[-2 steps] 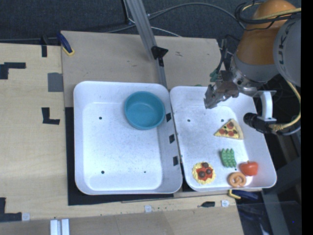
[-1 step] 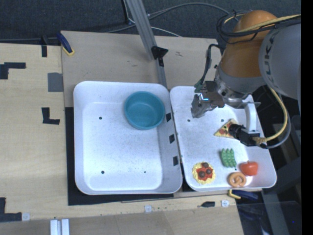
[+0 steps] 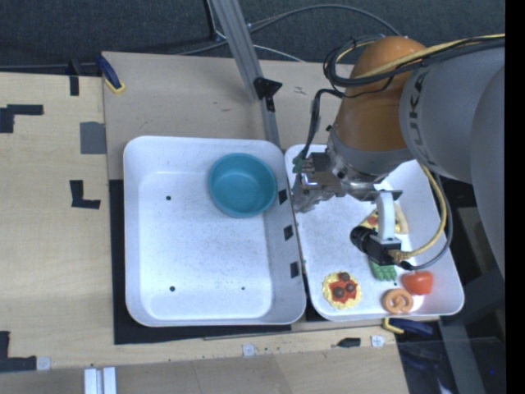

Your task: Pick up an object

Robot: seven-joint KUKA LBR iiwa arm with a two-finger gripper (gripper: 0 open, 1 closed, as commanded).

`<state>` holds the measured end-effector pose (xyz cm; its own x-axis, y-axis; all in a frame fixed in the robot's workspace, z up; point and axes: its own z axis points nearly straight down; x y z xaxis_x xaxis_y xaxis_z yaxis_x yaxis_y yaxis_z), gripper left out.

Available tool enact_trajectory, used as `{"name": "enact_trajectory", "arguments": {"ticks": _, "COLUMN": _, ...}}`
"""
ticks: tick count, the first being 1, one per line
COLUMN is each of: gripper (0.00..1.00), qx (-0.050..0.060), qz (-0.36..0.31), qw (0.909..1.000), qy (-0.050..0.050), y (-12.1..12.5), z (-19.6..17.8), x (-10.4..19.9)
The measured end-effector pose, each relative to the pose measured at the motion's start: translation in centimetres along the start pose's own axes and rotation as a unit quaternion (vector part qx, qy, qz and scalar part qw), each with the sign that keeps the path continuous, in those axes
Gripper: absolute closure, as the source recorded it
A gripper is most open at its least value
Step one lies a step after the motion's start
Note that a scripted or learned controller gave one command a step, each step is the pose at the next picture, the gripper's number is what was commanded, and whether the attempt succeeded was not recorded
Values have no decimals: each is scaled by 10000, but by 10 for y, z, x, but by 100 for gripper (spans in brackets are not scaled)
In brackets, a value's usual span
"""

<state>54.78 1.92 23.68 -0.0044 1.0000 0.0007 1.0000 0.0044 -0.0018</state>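
Arm (image 3: 377,97): reaches in from 3 o'clock, bent over the right bin (image 3: 328,240).
Gripper (image 3: 305,189): low at the bin's 10 o'clock corner, right by the wall shared with the left bin (image 3: 156,245).
Pincer state: cannot tell from this angle whether it is wide or narrow, and no object shows in its grasp.
Under the gripper: bare white floor, as far as the view shows. No toy lies at that corner.
Bowl (image 3: 242,185): blue, upright, at 1 o'clock in the left bin, just across the wall at the gripper's 9 o'clock.
Pizza (image 3: 341,290): flat at 6 o'clock in the right bin, well apart from the gripper.
Tomato (image 3: 418,282): at 5 o'clock, with an orange ring (image 3: 399,301) touching or just beside it.
Green piece (image 3: 383,270): near the tomato, at its 10 o'clock, partly hidden.
Done: by my reading, nothing. Every object rests in a bin.
Left: the whole pick, meaning choose a target, close on it and lift.
Likeliest targets: the bowl is nearest but in the other bin, and the toys sit toward 5 o'clock.
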Motion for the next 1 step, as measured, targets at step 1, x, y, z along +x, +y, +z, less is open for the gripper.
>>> {"name": "enact_trajectory", "arguments": {"ticks": 1, "gripper": 100, "qx": -3, "qz": 3, "qw": 10000, "qy": -1, "y": -16, "z": 3, "x": 40}}
